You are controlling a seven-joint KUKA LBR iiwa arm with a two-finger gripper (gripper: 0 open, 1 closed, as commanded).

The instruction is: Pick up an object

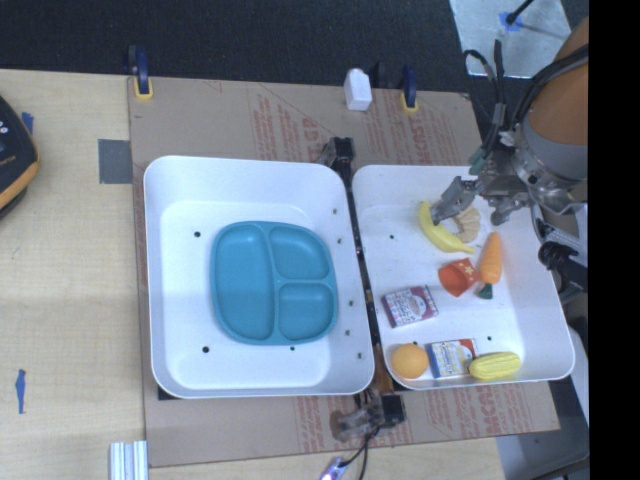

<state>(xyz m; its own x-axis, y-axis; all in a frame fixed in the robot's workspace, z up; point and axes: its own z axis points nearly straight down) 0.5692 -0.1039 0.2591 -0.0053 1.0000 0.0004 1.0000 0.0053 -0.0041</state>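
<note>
Yellow banana (441, 231) sits right under your gripper (457, 204), fingers spread above it in the right bin (535, 318); nothing's pinched yet, so the whole lift remains.

Light wood worktop (70, 268); brown cardboard sheet (250, 123) over its middle, blue clamps (140, 73) at far edge. Dark carpet floor (250, 13) beyond. Even overhead light.
</note>
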